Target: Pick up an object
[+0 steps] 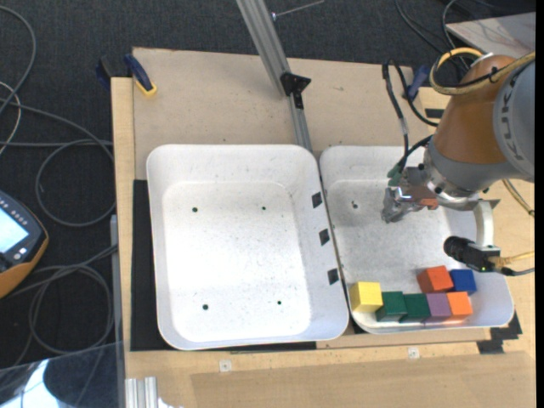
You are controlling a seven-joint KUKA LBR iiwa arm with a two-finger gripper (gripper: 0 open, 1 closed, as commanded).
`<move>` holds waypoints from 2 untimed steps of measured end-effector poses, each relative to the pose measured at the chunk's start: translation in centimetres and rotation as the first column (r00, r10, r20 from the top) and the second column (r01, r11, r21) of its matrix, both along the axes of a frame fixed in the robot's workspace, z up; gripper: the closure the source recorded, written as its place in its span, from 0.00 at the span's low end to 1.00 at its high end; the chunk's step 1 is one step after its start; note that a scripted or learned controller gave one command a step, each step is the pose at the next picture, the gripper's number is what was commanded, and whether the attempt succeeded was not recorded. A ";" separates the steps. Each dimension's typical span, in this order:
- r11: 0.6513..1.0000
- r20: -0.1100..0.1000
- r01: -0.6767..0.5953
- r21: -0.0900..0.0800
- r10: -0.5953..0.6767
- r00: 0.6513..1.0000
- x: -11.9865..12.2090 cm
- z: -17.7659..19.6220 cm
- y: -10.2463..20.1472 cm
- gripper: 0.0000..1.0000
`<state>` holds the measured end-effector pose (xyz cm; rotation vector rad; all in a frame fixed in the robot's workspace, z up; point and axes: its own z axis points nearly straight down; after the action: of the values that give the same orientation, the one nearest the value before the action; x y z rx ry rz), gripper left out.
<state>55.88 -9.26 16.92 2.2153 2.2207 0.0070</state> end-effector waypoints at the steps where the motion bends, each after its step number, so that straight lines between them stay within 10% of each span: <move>1: 1.000 0.000 0.001 0.000 -0.001 1.000 0.2 4.5 0.0 1.00; 2: 1.000 -0.003 -0.005 0.003 0.005 1.000 2.0 5.9 5.3 1.00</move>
<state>57.90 -3.93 22.86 2.2121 2.2291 0.0068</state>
